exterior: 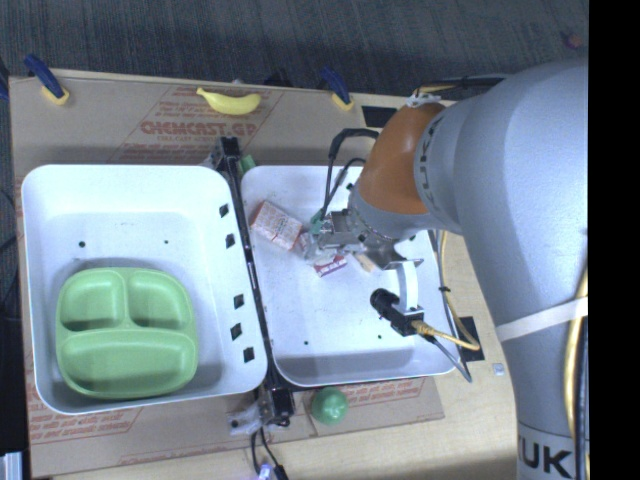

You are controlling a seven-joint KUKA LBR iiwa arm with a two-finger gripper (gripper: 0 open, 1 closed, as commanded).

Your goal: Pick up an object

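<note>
Red print reading "CHEMCAST GP" runs across the cardboard sheet (165, 128) at eleven o'clock; white letters "UK" mark the arm's base (548, 456) at five o'clock.

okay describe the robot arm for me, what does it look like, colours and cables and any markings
A thick, rounded grey arm with an orange band above the wrist, black cables looping beside it, a pale strap across the lower link, and large black letters near the base.

Lay flat across the bench (470, 408), a brown cardboard sheet (150, 118), bearing two white bins (40, 268) side by side, a yellow banana (229, 99) at its far edge and a green ball (328, 405) at its near edge.
</note>
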